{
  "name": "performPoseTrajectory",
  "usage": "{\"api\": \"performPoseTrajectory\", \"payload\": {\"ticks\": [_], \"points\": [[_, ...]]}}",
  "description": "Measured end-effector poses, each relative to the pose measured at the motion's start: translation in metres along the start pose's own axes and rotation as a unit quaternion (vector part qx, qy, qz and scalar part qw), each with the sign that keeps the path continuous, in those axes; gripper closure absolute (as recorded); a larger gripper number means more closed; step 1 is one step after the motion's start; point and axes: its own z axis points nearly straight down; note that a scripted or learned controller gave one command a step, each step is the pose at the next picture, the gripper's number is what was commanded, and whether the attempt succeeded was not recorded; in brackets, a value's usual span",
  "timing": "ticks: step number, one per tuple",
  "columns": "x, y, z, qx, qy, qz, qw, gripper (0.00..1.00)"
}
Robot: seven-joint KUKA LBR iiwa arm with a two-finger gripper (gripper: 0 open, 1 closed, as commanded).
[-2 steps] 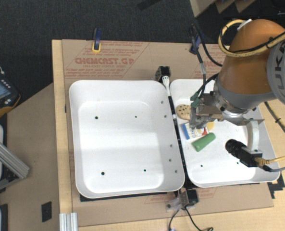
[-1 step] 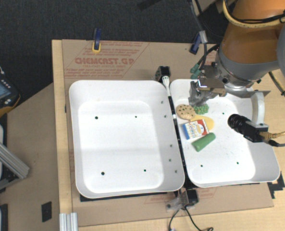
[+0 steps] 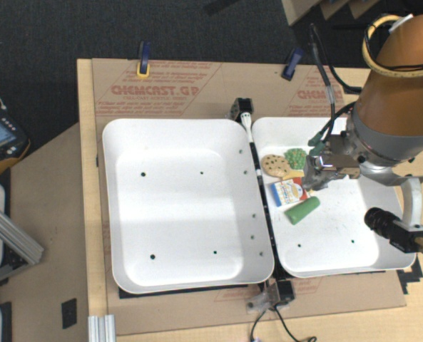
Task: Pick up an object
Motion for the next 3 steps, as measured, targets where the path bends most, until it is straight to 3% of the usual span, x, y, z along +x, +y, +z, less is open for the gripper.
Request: {"api": "performPoseTrajectory", "payload": {"ticks": [3], "points": [[0.008, 0.015, -0.029, -0.006, -0.001, -0.003, 1.0, 1.0]]}}
